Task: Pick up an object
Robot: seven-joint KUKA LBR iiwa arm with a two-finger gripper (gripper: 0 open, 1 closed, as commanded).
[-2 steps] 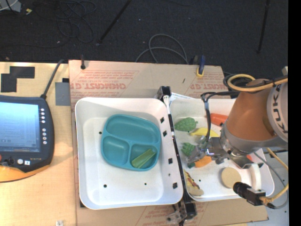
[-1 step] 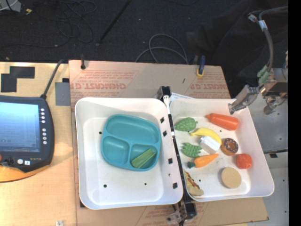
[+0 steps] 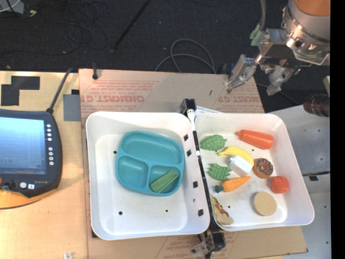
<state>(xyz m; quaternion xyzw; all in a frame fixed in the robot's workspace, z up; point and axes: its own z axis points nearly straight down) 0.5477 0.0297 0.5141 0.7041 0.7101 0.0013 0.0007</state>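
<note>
Half the arm cut off at the frame's top, its hand spread open, bare.

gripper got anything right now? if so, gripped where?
Nothing is held. The gripper hangs above the bench behind the right bin, with nothing between its fingers. The toy foods, such as the banana and carrot, lie in that bin.

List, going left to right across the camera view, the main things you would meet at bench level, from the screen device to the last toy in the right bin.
Screen device → teal divided plate → green piece in its compartment → green leafy toy → banana → chocolate doughnut → red tomato.
</note>
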